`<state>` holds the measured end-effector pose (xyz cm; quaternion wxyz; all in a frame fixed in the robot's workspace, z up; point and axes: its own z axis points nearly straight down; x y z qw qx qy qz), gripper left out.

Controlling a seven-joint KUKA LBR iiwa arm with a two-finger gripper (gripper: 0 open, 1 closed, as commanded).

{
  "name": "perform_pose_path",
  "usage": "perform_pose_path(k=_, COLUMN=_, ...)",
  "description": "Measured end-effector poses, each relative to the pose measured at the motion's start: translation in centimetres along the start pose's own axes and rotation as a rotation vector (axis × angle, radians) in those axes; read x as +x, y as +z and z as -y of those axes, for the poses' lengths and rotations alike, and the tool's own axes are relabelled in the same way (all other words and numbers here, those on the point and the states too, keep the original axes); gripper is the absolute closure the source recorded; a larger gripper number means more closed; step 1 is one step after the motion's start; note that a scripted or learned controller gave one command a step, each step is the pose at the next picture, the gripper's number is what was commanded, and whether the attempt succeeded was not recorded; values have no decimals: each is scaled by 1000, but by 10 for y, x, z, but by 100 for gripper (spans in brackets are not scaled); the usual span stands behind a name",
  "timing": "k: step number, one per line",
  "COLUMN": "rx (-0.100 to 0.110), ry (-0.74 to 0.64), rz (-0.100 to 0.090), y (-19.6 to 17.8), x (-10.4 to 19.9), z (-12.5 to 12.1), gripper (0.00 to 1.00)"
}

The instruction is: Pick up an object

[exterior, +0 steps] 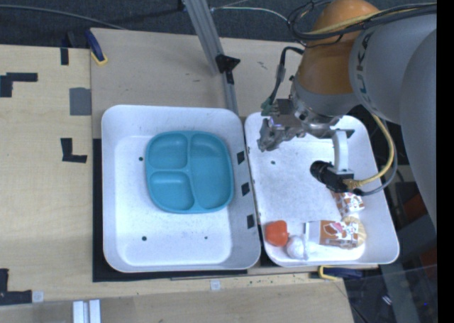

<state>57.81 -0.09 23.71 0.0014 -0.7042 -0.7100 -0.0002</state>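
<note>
A slanted overhead camera view looks down on a pale wooden desk carrying two shallow white bins side by side. The left bin holds a teal divided plate with three compartments, lying flat near the bin's middle. The right bin holds a small cluster of things at its near edge: an orange object, a whitish rounded object touching it on the near right, and a printed packet just beside these, with a second small packet a little farther back along the right side. The grey arm, with its orange band, reaches in from the right and hangs over the far part of the right bin. Its claw sits near that bin's far left corner, close to the wall between the bins, well apart from the cluster. Nothing is seen between its fingers; whether it is released or clenched cannot be told from this angle.
</note>
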Motion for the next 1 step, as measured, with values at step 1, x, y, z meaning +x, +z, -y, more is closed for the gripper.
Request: perform_pose_path(k=1, rx=2, ry=2, rz=1, y=14, x=52, z=10, gripper=100)
